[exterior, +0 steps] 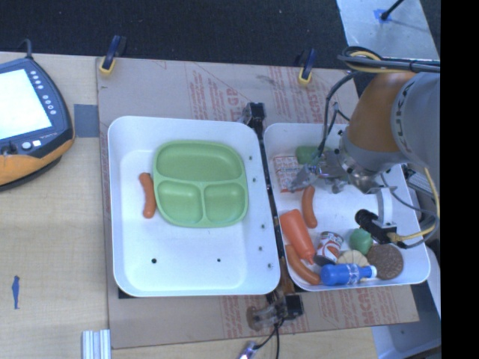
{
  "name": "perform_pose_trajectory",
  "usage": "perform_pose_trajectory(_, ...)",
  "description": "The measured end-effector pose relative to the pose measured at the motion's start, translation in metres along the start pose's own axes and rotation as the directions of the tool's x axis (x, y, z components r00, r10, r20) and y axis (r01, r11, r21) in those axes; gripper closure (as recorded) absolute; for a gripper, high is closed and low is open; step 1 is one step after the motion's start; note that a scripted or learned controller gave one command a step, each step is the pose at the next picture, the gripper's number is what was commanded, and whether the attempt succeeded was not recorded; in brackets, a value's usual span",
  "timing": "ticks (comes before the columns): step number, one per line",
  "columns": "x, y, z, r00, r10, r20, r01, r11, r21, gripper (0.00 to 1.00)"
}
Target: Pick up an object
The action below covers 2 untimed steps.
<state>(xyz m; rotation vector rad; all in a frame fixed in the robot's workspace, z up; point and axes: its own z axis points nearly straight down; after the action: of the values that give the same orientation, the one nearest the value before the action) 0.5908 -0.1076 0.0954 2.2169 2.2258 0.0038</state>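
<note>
The grey arm with the orange band [382, 118] reaches in from the right over the right shallow white bin [419, 275]. Its two-finger gripper [313, 176] hangs low over the upper left part of that bin, metal fingers [305, 178] pointing left; whether they are spread or closed cannot be determined, and no object is visible between them.

Just below the gripper lies a small orange sausage-shaped toy [308, 206]. A round green object [306, 154] sits just above the gripper. Further down the right bin: a large orange carrot-shaped toy [297, 232], a blue and white plastic bottle [346, 274], a brown round biscuit-like disc [385, 261] and a small green ball [361, 240].

The left shallow white bin [187, 275] holds a green three-compartment plastic tray [200, 183], with a second orange sausage-shaped toy [148, 195] just beside the tray's left edge
</note>
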Motion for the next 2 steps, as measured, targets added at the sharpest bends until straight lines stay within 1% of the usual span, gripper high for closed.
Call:
perform_pose_trajectory(1, 0.001, 0.000, 0.000, 1.000, -0.001, 0.002, 0.001, 1.000, 0.000, 0.00)
perform_pose_trajectory(2, 0.006, -0.013, 0.004, 1.000, 0.000, 0.002, 0.000, 1.000, 0.008, 0.00)
